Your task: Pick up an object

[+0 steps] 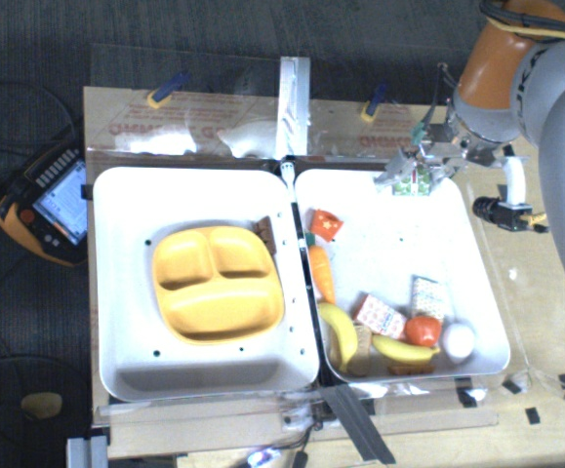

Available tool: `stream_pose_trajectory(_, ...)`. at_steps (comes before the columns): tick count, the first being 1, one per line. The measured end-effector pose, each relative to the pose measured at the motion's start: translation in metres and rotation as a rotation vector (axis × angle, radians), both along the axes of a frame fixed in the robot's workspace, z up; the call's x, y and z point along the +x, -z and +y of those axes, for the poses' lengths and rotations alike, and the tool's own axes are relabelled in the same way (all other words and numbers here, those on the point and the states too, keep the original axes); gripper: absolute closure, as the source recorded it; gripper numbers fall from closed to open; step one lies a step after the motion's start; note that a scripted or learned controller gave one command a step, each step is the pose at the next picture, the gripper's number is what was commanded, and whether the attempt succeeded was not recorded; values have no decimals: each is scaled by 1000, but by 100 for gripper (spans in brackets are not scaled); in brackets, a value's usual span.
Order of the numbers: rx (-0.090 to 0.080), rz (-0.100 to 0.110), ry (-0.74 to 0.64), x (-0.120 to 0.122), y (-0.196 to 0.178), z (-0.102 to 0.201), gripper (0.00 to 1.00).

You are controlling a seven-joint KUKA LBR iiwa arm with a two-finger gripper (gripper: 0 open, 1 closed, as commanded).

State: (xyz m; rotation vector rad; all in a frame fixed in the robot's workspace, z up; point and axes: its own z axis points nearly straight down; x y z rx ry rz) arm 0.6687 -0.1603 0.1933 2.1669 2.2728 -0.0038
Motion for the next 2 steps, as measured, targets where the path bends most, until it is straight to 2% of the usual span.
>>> stream_pose_trajectory(1, 1, 1, -28, -53, -17, 53, 100)
stream_pose_trajectory(2, 3, 3, -29, -103, -18, 114, 100)
